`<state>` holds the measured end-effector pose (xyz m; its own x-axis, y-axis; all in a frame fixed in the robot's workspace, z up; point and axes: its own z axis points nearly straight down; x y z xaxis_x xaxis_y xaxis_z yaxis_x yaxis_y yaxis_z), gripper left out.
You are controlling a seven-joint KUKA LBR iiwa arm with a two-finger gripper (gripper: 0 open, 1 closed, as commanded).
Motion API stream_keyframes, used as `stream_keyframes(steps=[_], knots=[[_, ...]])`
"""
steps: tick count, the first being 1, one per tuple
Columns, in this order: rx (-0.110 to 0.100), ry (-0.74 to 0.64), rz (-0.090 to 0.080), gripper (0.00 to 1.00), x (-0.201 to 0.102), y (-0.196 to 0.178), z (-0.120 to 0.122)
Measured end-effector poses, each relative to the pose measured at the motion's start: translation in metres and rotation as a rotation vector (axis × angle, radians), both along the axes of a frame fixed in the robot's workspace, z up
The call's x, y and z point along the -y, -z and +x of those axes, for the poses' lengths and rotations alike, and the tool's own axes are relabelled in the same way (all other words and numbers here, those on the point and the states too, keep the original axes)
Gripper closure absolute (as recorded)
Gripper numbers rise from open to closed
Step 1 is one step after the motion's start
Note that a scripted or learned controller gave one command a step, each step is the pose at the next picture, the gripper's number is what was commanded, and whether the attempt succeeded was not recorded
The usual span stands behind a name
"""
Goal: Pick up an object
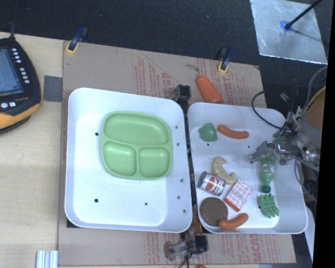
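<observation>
A: Camera view: where's the end effector [273, 146]?

B: Over the right bin [255, 117], near its right wall, metal fingers splayed apart with nothing between them.

A: Nearest candidate?

B: I'd say the green bottle [267, 171], just below it toward the bin's front edge, long axis running roughly front to back. The green leafy toy [269, 206] lies farther the same way; the sausage [233, 131] sits to its left.

Red print runs along the edges of the brown cardboard sheet [132, 70] under both bins, and on the small can [212, 184], but none is legible.
</observation>
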<state>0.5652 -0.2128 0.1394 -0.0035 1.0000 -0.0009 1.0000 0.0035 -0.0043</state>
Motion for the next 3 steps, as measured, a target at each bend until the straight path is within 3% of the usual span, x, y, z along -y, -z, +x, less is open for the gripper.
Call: stream_keyframes(steps=[1,2,3], knots=[[0.000,-0.002,0.001,0.00,-0.001,0.048,-0.023],[-0.001,-0.005,0.000,1.00,0.000,0.038,-0.023],[0.000,-0.003,0.001,1.00,-0.072,0.012,-0.041]])
